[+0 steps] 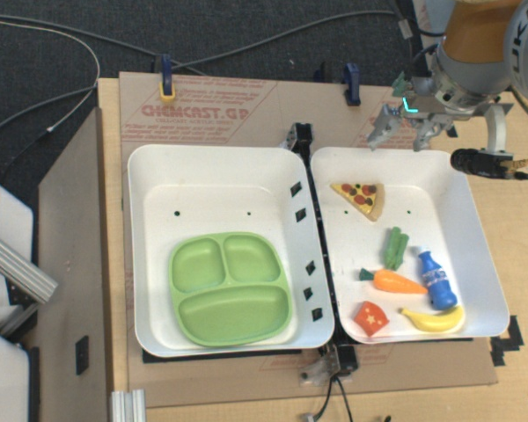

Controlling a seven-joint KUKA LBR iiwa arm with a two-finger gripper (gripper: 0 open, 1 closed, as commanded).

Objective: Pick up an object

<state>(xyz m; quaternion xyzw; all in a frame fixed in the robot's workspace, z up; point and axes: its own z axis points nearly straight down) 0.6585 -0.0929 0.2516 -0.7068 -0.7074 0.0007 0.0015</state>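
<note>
The right bin (462, 202) holds several toy foods: a pizza slice (360, 197) near its back, a green vegetable (394, 247), an orange carrot (396, 280), a blue bottle (435, 280), a yellow banana (434, 319) and a red piece (370, 318) near the front. My gripper (403, 134) hangs above the bin's far rim, behind the pizza slice. Its two fingers are spread apart with nothing between them.
The left bin (150, 200) carries a green divided plate (230, 287). A black divider strip (311, 227) runs between the bins. Clamps (166, 77) hold the cardboard base at the back. Cables cross the dark floor behind.
</note>
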